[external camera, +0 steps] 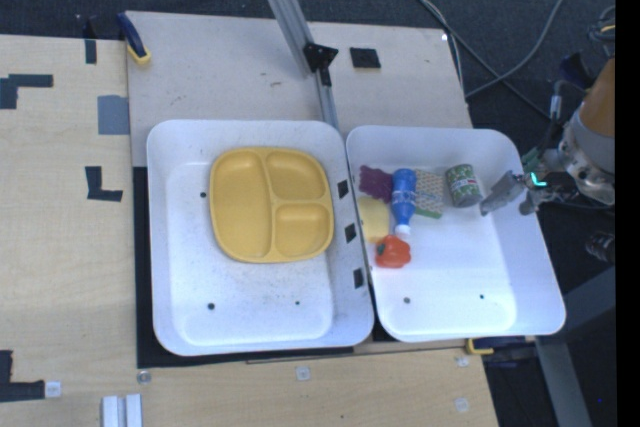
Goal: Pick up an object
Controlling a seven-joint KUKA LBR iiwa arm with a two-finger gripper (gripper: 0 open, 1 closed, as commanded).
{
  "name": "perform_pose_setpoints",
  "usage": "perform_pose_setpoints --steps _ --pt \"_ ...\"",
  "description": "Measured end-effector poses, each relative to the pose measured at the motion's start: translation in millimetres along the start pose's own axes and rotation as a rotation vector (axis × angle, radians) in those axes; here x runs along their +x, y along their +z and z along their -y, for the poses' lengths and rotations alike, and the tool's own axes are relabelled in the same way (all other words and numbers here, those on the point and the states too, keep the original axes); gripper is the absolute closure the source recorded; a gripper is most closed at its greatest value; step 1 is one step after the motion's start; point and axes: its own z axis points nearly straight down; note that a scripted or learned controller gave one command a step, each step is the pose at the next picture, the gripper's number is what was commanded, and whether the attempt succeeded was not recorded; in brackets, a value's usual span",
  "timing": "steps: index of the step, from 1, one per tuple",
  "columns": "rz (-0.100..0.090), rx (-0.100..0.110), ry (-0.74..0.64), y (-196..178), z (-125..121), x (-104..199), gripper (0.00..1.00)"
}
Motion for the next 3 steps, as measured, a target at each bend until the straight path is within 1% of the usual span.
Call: perform_pose_setpoints --steps 1,2,3 --pt "0.001 -0.003 -0.001 -1.2 -0.8 -0.1 0.0" --pt "-0.001 0.002 0.0 56.9 7.3 7.0 0.0" --pt "0.0 0.001 0.0 119.9 10.9 3.4 0.0"
